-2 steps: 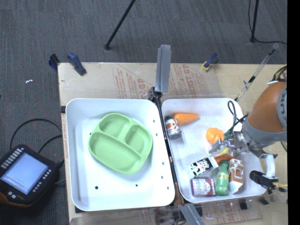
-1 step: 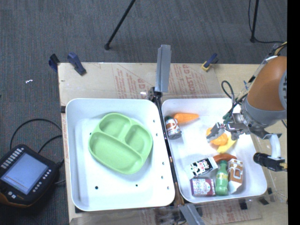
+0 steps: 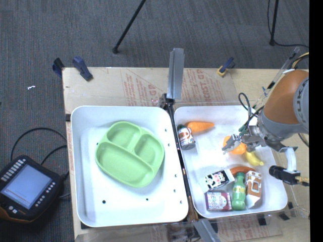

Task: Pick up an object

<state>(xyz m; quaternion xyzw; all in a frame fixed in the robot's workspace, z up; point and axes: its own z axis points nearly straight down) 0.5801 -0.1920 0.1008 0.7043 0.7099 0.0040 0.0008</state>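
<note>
White bins (image 3: pixel 81 135): smooth glossy plastic. Green divided plate (image 3: pixel 130 154): matt plastic. Bench top (image 3: pixel 141 87): printed cardboard-like sheet, matt. Small can (image 3: pixel 186 137): shiny metal. Floor (image 3: pixel 75 24): rough dark carpet.

Two shallow white bins are sitting side by side on the bench. The left bin (image 3: pixel 81 135) is holding a light green divided plastic plate (image 3: pixel 130 153). In the right bin (image 3: pixel 212 114), the grey two-finger gripper (image 3: pixel 236 144) is hanging over a small orange object (image 3: pixel 238 148), beside a yellow banana-shaped toy (image 3: pixel 254 159), with an orange toy carrot (image 3: pixel 200 127) and a small can (image 3: pixel 186 137) lying near the divider.
</note>
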